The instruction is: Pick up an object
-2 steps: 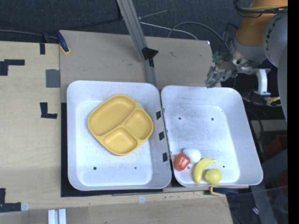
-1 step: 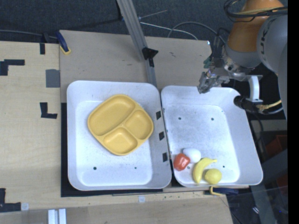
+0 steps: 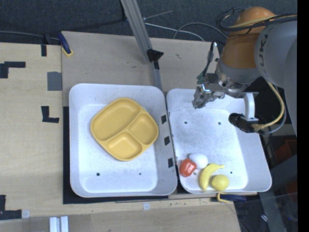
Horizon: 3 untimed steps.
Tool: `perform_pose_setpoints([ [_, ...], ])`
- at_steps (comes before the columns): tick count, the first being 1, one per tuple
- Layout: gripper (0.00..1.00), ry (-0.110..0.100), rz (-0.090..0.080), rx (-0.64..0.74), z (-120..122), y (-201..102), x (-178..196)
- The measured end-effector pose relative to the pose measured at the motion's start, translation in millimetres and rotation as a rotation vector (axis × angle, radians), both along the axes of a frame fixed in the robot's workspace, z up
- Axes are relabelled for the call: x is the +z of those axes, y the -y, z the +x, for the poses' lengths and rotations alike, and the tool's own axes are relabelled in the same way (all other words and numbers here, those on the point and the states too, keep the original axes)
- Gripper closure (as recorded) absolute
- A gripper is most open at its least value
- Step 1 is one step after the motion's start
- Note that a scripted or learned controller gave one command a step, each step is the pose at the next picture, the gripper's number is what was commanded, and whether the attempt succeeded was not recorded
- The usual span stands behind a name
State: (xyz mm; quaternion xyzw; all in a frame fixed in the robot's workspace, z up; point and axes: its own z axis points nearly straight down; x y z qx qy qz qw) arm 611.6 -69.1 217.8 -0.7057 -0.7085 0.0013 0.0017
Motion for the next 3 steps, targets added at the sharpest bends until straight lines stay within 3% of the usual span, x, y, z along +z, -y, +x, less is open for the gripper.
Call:
perform_pose_setpoints([
  [1,1.00,0.000,0.000,0.002,-23.7,-49.1,-6.3],
  [3,1.00,0.000,0.001,0.002,-82.5,-135.7,17.8],
])
